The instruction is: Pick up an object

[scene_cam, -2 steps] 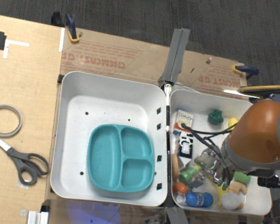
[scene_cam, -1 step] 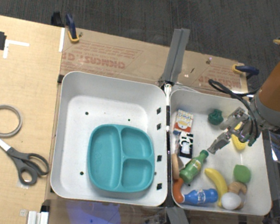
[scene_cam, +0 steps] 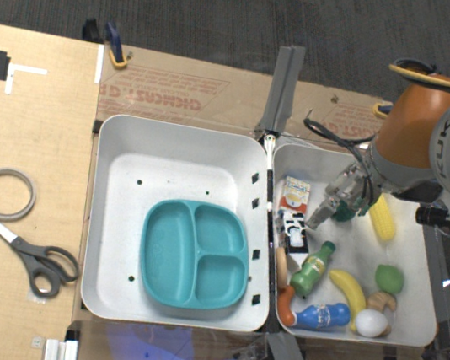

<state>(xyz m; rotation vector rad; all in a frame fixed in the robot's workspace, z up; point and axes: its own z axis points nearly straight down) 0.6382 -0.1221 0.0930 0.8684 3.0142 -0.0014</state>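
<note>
My gripper (scene_cam: 333, 206) hangs low over the upper middle of the right bin (scene_cam: 426, 277), tilted down to the left. A bit of green shows right beside it, and I cannot tell what it is. Just left of the gripper lie a small printed card box (scene_cam: 295, 193) and a black-and-white item (scene_cam: 292, 227). A yellow corn cob (scene_cam: 383, 218) lies to its right. Below it are a green bottle (scene_cam: 313, 268), a banana (scene_cam: 348, 289), a green round fruit (scene_cam: 390, 278), a white egg (scene_cam: 370, 324) and a blue bottle (scene_cam: 322, 317).
The left bin (scene_cam: 111, 198) holds a teal divided plate (scene_cam: 195, 254). Scissors (scene_cam: 29, 253) and a tape roll (scene_cam: 7, 192) lie on the bench at the left. A grey bar (scene_cam: 283, 90) stands behind the gap between the bins.
</note>
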